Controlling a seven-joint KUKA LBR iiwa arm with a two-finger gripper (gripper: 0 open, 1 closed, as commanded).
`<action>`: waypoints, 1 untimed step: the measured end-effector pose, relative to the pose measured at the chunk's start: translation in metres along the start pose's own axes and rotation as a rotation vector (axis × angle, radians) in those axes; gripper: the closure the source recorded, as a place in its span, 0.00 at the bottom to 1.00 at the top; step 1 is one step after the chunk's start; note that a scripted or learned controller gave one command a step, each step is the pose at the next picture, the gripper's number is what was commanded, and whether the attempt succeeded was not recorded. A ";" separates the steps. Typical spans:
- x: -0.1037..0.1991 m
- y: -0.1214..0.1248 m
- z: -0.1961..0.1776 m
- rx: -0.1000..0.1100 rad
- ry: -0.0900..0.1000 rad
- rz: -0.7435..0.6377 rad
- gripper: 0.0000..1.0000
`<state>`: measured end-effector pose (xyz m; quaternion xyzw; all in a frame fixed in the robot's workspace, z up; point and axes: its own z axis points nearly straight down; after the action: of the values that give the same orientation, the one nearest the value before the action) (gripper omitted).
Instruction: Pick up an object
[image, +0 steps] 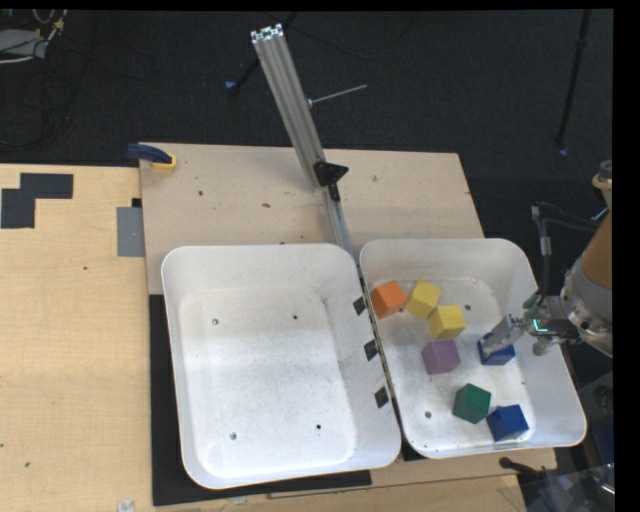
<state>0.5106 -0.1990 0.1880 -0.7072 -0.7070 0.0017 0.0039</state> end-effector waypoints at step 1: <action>-0.001 0.001 -0.002 -0.005 -0.001 0.001 0.00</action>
<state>0.5116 -0.1995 0.1902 -0.7076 -0.7066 0.0005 0.0016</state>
